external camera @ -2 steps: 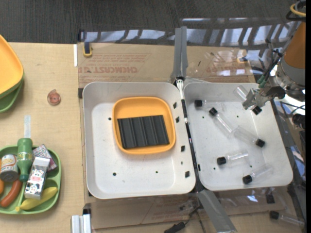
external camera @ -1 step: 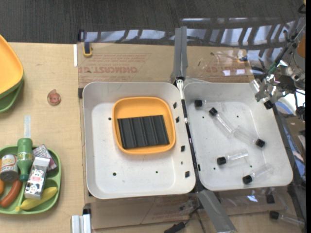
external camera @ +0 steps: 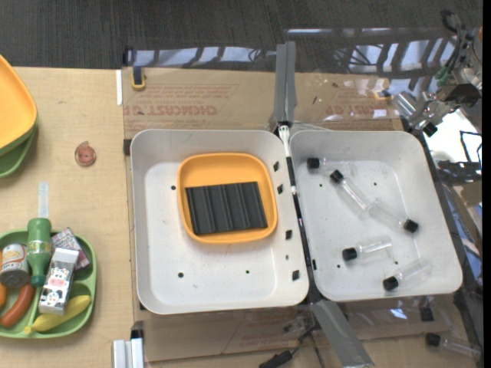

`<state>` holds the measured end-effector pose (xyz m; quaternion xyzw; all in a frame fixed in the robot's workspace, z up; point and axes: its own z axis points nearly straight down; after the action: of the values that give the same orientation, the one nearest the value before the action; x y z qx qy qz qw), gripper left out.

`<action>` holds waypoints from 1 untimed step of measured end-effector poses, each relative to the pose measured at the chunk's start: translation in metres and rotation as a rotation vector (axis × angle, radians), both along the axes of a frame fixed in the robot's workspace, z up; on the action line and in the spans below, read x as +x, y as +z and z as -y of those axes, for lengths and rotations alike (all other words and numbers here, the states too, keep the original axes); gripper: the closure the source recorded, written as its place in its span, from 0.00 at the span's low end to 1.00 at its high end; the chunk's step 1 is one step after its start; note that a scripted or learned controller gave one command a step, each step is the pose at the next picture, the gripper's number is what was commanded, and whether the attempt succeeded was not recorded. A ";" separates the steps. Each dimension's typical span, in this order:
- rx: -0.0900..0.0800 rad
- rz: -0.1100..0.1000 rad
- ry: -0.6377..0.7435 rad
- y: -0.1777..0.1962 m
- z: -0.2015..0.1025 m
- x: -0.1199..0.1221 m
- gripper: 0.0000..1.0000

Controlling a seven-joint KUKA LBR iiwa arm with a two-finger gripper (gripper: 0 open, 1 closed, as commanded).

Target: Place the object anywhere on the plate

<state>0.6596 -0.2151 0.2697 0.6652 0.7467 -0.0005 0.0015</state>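
**A:** What is at the far left?

**B:** An orange dish (external camera: 15,110) at the edge, stacked on a green one. Right of it a small pink disc (external camera: 85,154) lies on the bench. Lower down is a green tray (external camera: 80,301) with a green bottle (external camera: 38,240), a can (external camera: 11,259), a carton (external camera: 54,278), a sausage (external camera: 15,307) and a banana (external camera: 61,314).

**A:** And the left bin (external camera: 153,267)?

**B:** It holds the orange plate (external camera: 226,165), set in the upper middle. A dark ribbed slab (external camera: 226,208) lies flat on the plate and covers most of its floor.

**A:** Where are the objects to be moved?

**B:** All in the right bin (external camera: 437,205), well apart from the plate. They are clear vials with black caps, and I count five caps. One vial (external camera: 316,162) is near the top left corner. A second (external camera: 347,192) lies slantwise just below it. A third (external camera: 393,216) is right of the middle, with its cap to the lower right. A fourth (external camera: 368,248) lies below the middle, with its cap to the left. The fifth (external camera: 405,273) is near the front wall. All lie on their sides, and none touches the plate.

**A:** And the gripper: spread, pressed together, or pinching something?

**B:** I cannot tell.
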 end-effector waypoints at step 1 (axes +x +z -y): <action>0.000 0.000 0.214 0.060 0.007 0.000 1.00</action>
<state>0.6596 -0.2221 0.3301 0.5815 0.8135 -0.0005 0.0015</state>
